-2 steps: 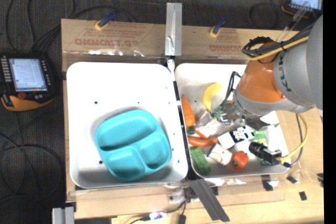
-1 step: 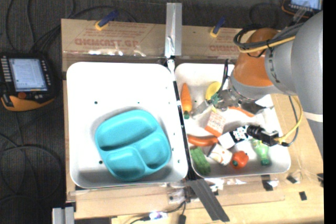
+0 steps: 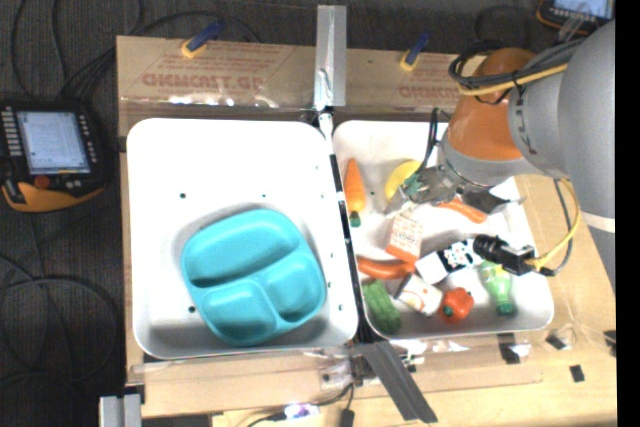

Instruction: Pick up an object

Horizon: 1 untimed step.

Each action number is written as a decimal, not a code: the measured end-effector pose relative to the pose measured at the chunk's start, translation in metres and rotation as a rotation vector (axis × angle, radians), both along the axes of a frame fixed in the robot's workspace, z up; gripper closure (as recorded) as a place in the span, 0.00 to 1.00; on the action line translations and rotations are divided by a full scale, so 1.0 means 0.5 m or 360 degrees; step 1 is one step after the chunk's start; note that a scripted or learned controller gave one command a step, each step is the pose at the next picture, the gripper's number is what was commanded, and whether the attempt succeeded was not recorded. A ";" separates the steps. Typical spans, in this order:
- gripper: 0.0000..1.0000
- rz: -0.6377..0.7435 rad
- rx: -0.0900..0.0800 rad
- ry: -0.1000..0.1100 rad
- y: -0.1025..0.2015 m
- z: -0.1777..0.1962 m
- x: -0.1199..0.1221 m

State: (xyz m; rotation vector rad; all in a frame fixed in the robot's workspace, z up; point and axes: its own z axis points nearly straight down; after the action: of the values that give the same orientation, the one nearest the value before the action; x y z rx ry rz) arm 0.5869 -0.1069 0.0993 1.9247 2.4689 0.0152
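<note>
My gripper hangs low in the right bin, near its back middle. It sits just right of a yellow banana and just above an orange-and-white carton. An orange piece pokes out from under the wrist on the right. Nothing shows between the gripper's tips. An orange carrot lies along the bin's left wall.
The right bin's front holds a red-orange pepper, green broccoli, a white box, a red tomato, a green bottle and a black-and-white block. A blue divided plate lies in the left bin.
</note>
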 end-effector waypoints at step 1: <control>1.00 -0.0096 -0.0005 0.0024 0.084 0.169 0.105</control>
State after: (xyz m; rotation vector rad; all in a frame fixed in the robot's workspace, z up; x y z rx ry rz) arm 0.6393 -0.0647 0.1838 2.0043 2.4175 -0.0041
